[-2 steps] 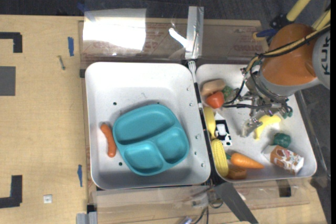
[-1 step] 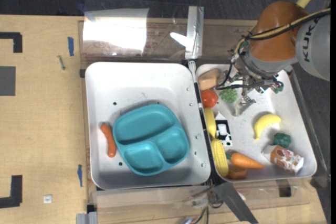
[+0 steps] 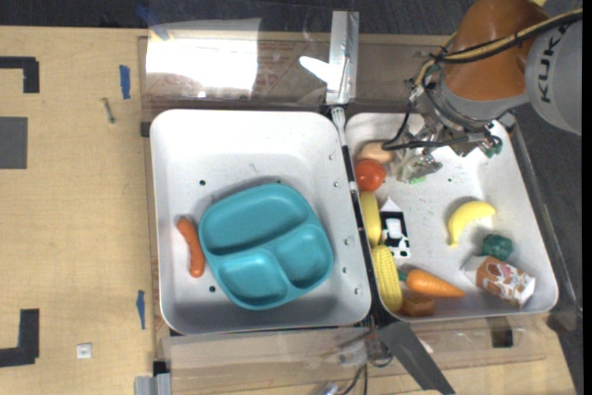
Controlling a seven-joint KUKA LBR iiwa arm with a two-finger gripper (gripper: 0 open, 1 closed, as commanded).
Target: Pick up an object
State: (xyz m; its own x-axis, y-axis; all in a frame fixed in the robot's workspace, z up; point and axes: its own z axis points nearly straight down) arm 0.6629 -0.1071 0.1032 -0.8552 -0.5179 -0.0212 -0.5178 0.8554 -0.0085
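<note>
Tomato (image 3: 371, 173) is the closest candidate to your gripper (image 3: 421, 164), lying red and round at the upper left of the right bin (image 3: 536, 199), just beside the divider. Your gripper hangs low over the bin's upper part, a little to the tomato's right, under the orange band (image 3: 490, 32). You cannot tell how its tips stand; glare and cables muddle them, and nothing shows between them, so treat it as carrying nothing.

Working outward: a pale pinkish piece (image 3: 375, 150) sits touching the tomato's upper side. Below it a yellow strip (image 3: 370, 216) runs along the divider, then a small black-and-white item (image 3: 395, 234), then a corn cob (image 3: 387, 276). A carrot (image 3: 433, 284) lies near the bin's lower edge, a banana (image 3: 468, 219) sits mid-bin with bare floor around it, and a green piece (image 3: 498, 245) and a printed packet (image 3: 505, 280) lie towards the lower right corner. In the left bin (image 3: 176, 143) rest a teal tray (image 3: 266, 243) and a sausage (image 3: 192, 246) just beside it.

To do this well, you would probably favour a target with free space on both sides. The tomato is crowded by the wall and its neighbour and may roll; the banana looks easier. Centre over its middle, cross the grip to its narrow width, descend straight, and close only once low.
</note>
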